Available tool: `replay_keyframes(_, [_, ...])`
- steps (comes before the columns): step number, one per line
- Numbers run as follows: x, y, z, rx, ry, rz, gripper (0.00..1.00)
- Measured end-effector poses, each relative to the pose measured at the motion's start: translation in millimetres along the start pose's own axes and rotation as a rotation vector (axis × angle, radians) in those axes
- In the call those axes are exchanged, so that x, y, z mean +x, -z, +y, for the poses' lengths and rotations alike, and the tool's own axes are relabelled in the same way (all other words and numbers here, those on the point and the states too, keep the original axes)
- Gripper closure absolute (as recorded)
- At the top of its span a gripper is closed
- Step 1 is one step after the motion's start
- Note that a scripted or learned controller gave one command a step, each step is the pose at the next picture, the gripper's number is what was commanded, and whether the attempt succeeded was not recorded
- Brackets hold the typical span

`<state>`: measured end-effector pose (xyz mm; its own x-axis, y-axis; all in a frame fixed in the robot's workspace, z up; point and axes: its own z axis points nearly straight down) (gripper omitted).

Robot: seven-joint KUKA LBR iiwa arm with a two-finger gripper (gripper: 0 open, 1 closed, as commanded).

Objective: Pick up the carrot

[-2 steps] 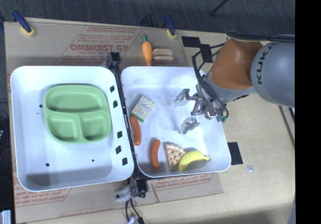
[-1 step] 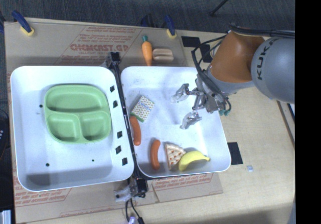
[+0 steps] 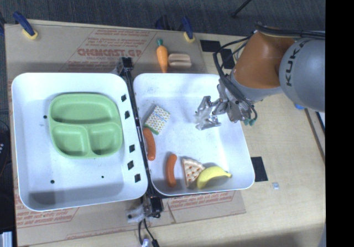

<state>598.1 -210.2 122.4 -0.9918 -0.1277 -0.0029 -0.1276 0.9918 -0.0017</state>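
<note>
The carrot (image 3: 161,57), orange with a green top, lies on the cardboard just behind the right bin (image 3: 238,146), outside it, near the bin's back left corner. My gripper (image 3: 206,114) hangs over the middle of the right bin, well in front of and to the right of the carrot. Its metal fingers (image 3: 203,105) point left and stand open, with nothing between them. The grey arm with its orange band reaches in from the right.
A tan bun (image 3: 179,61) lies right beside the carrot. The right bin holds a patterned square (image 3: 157,119), two orange sausages (image 3: 149,143), a pizza slice (image 3: 192,171) and a banana (image 3: 214,175). A green divided plate (image 3: 86,124) sits in the left bin (image 3: 27,185).
</note>
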Motion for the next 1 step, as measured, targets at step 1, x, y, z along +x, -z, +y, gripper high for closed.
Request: replay_keyframes(1, [57.7,60.1,6.4,-0.001,0.095,0.003,1.00])
